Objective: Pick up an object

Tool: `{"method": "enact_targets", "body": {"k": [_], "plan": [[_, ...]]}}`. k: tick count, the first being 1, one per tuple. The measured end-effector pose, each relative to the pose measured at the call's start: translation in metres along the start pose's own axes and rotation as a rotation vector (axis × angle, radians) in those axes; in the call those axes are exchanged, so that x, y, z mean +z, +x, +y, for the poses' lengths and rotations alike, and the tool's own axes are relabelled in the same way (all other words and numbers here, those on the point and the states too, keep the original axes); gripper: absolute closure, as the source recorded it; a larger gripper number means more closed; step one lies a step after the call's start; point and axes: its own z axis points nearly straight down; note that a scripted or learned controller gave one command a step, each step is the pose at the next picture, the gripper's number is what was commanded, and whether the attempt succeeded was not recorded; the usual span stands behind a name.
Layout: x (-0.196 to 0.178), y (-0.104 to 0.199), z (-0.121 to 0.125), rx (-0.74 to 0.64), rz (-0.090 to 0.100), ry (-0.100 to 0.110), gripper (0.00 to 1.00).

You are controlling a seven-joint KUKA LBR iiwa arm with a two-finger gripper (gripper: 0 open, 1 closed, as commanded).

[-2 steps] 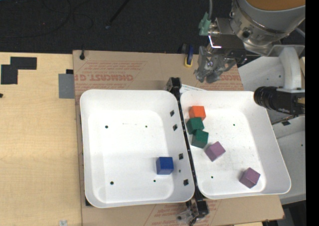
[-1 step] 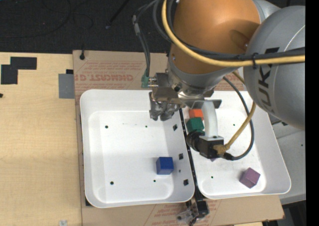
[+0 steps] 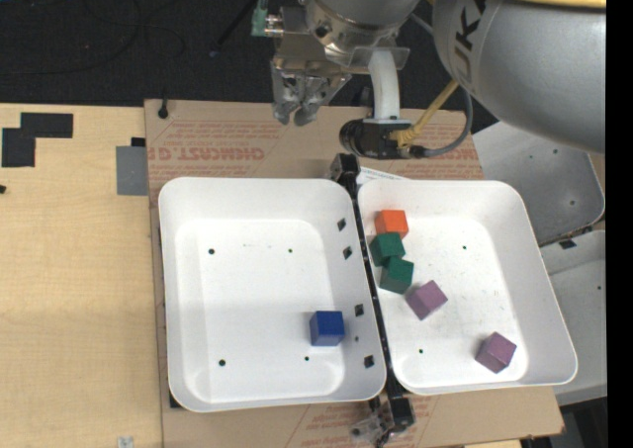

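My gripper [image 3: 302, 112] hangs high above the bench, past the far edge of the left bin [image 3: 188, 238], with nothing between its fingers, which sit close together. A blue cube [image 3: 326, 327] rests in the left bin near its front right corner. In the right bin [image 3: 539, 268] an orange cube [image 3: 393, 223] lies by the divider, with two green cubes [image 3: 392, 261] touching just in front of it. A purple cube [image 3: 426, 299] sits mid-bin and another purple cube [image 3: 496, 351] near the front right corner.
The bins stand side by side on a cardboard sheet [image 3: 213, 144] on a pale wooden bench [image 3: 69, 268]. Small black clips [image 3: 346, 228] line the shared rim. The arm's grey body [image 3: 534, 41] fills the upper right.
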Motion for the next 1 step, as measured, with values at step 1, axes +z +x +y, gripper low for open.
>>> {"method": "enact_targets", "body": {"k": [1], "plan": [[-0.0988, 0.0485, -0.0333, -0.002, 0.004, 0.002, 1.0]]}}
